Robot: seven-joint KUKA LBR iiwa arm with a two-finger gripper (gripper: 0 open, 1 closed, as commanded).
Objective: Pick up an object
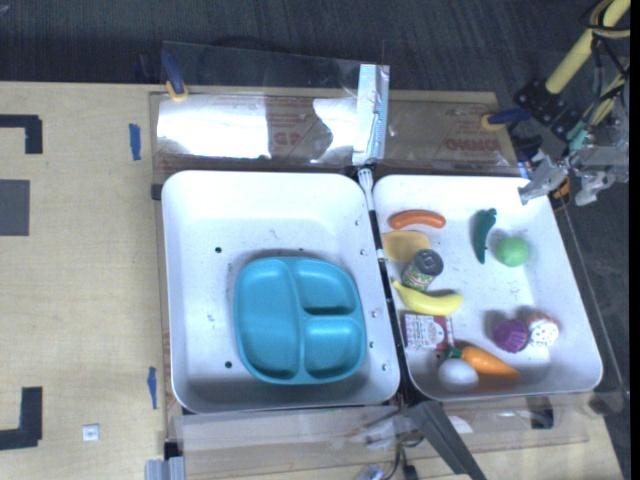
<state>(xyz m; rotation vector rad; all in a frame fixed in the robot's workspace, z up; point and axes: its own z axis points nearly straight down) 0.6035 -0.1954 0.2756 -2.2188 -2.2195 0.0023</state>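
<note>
**Gripper at upper right, toys in the right bin**

The gripper (548,180) sits at the upper right of the frame, over the top right corner of the right bin (580,298); I cannot tell how its jaws stand.

In that bin, along its left wall from top to bottom, lie a hot dog (416,219), a can (424,266), a banana (430,301) and a red packet (422,331). A carrot (488,362) lies at the bottom, a green ball (513,251) toward the upper right, and a purple toy (509,334) at the lower right.

The left bin (200,218) holds a blue tray (298,318).
</note>
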